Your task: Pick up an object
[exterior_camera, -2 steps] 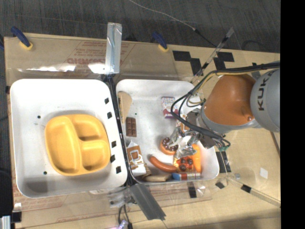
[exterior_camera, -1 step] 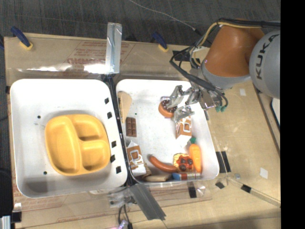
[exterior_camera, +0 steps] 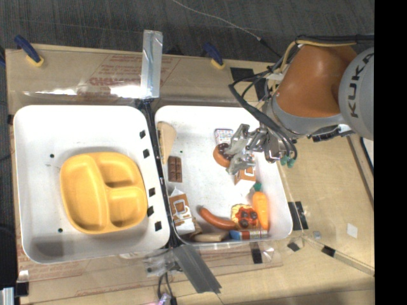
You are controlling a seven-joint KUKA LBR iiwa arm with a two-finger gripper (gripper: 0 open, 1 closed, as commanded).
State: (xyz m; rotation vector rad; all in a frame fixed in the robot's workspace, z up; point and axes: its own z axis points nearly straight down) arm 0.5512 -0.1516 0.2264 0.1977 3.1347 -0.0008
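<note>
My gripper hangs over the right bin, reaching in from the right. It is open, with nothing between its fingers. Just left of it lies a brown and orange donut, partly hidden by the fingers. A small orange carton sits right below the gripper. A small printed card lies just above the donut. Along the bin's near side lie an orange carrot, a red sausage, a pizza-like toy and a marker.
On the right bin's left side are an ice cream cone, a chocolate bar and a small brown box. The left bin holds a yellow divided plate. Cables trail behind the wrist.
</note>
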